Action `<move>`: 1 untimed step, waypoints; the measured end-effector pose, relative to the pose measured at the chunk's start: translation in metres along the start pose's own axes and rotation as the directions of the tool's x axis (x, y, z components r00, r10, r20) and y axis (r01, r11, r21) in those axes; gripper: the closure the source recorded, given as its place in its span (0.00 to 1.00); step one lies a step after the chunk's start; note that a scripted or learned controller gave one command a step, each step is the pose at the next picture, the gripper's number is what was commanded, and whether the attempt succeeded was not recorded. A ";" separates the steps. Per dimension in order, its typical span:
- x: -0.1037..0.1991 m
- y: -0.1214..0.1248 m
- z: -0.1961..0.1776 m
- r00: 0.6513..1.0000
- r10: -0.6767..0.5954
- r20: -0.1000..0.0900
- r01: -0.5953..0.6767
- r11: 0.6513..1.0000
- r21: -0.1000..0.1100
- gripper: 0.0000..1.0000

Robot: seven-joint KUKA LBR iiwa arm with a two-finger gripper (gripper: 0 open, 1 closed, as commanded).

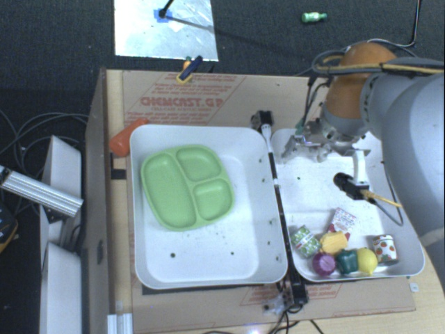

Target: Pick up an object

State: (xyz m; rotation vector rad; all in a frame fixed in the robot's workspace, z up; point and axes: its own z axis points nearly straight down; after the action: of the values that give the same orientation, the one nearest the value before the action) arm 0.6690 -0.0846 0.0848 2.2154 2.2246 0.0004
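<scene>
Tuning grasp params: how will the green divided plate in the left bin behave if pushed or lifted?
The green divided plate looks like rigid moulded plastic, so probably stiff and light. It lies flat in the left bin, so it would likely slide rather than tip. Its low rim looks hard to pinch.

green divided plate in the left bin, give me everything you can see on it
The green plate is a pale green, matte, plastic-looking tray with rounded corners and three compartments: one long section along its left side and two smaller ones on the right. It lies flat, right side up, rotated slightly off the bin's edges. It sits in the upper-left part of the left white bin, resting on the bin floor, apart from the walls. Nothing lies in it or touches it. A few dark specks dot the bin floor around it.
</scene>
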 end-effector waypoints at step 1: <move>-0.001 0.000 0.000 1.000 0.002 0.000 -0.002 1.000 -0.001 0.00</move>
State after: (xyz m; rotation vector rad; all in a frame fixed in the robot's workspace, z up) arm 0.6691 -0.0860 0.0851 2.2165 2.2224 0.0015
